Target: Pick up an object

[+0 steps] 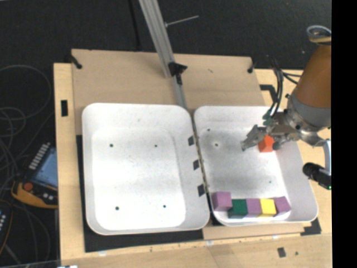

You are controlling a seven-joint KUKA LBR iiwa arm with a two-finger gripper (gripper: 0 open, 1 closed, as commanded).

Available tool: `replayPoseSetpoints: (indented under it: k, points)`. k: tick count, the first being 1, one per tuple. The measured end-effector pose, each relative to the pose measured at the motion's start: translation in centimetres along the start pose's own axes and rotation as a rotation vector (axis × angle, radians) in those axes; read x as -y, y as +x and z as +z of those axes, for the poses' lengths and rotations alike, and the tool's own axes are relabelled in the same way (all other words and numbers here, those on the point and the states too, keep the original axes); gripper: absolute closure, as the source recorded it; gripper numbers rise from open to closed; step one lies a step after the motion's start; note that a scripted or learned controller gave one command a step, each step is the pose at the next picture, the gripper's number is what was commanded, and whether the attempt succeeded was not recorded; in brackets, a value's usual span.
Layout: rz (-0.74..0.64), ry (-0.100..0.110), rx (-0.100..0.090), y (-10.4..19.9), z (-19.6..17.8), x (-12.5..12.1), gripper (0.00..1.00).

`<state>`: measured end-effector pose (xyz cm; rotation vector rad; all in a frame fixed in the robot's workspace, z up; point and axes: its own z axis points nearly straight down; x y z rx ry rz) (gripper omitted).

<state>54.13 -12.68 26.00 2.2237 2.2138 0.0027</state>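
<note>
Fingers [264,140] sit over the right bin [203,149], upper-right part, pointing down and toward the left. An orange block [266,143] shows right at the finger tips, w/ one grey finger [252,137] stretching out to its left and the rest of the gripper body above and right of it. Looks like the block is pinched between the fingers, so narrow gap, closed onto the block, though the far finger is mostly hidden behind the block and gripper body. Can't tell if the block is off the bin floor or touching it.

Wrist goes up-right into the grey arm w/ orange band [317,80], cables [277,88] hanging along its left side.

Rest of the right bin: row of blocks along the near wall, left to right: purple block [222,200], green block [239,207], second purple block [254,206], yellow block [268,206], third purple block [281,204]. They touch or nearly touch each other, well apart from the orange one.

Left bin [89,149] lies beside the right bin, edges meeting at the middle. Both on the tan surface [223,77]. A metal pole [159,32] slants up from behind the bins. Handheld controller [39,175] and cables on the floor at far left.
</note>
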Motion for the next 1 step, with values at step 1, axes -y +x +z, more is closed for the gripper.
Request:
replayPoseSetpoints:
  k: [1]
  points:
    - [-0.003,-0.003,0.003,-4.34,-3.62,-3.46,0.00]
